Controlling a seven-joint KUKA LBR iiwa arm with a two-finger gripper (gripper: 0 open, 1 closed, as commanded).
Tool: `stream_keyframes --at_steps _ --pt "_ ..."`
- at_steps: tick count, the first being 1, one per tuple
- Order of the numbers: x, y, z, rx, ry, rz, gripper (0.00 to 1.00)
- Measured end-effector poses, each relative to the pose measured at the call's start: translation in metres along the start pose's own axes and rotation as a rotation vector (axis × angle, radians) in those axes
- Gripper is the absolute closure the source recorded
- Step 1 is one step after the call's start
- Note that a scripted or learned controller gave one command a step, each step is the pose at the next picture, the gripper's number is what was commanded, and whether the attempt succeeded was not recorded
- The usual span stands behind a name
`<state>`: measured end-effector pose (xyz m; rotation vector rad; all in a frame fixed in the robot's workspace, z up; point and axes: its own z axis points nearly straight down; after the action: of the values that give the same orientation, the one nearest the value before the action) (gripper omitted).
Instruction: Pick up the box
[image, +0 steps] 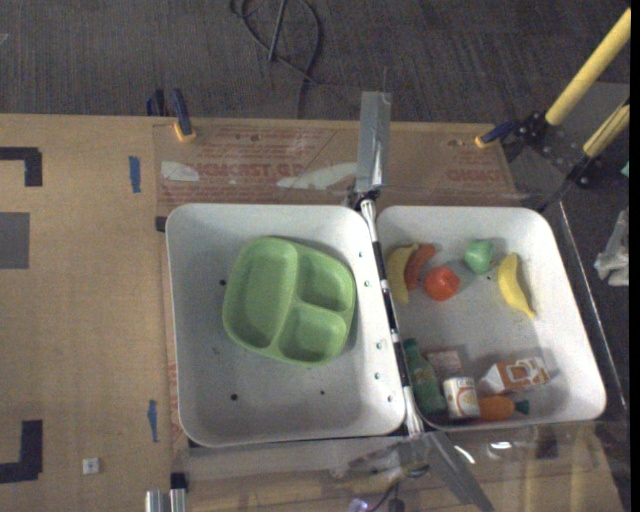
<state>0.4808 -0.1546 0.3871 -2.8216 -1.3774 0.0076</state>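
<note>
Your box (461, 396) is a small white-and-orange one sitting in the right bin (570, 330), close to that bin's near wall and toward its left side. Touching it on the right is an orange lump (497, 407). Just beyond the lump lies a white carton (516, 375) with an orange patch, tipped on its side. On the box's left you have a dark green bottle (423, 376), stretched along the wall the two bins share. A flat brownish packet (444, 360) lies just behind the box.

Further back in the same bin sits a loose row of toy food, well apart from the box:
- a yellow banana (398, 273) by the shared wall, with an orange-red piece (420, 263) against it
- a red ball (441, 283)
- a pale green lump (480, 256)
- a second banana (515, 285) toward the right wall

The left bin (200, 380) holds a green divided plate (291, 298), lying flat and turned at an angle.

Both bins rest on the brown counter (80, 300) — a strip of grey tape (372, 140) runs back from where they meet.

As for the claw, you cannot tell whether it is spread or pressed together.
</note>
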Motion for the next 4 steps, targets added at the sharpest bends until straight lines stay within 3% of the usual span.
stream_keyframes --at_steps 1,2,3,4 --pt "0.000 0.000 0.000 0.000 0.000 0.000 0.00" --pt "0.001 0.000 -0.010 -0.001 -0.001 -0.003 1.00" --pt "0.002 0.000 -0.010 0.000 -0.002 -0.003 0.00" --pt "0.042 0.022 0.067 -0.002 0.003 -0.348 0.00"
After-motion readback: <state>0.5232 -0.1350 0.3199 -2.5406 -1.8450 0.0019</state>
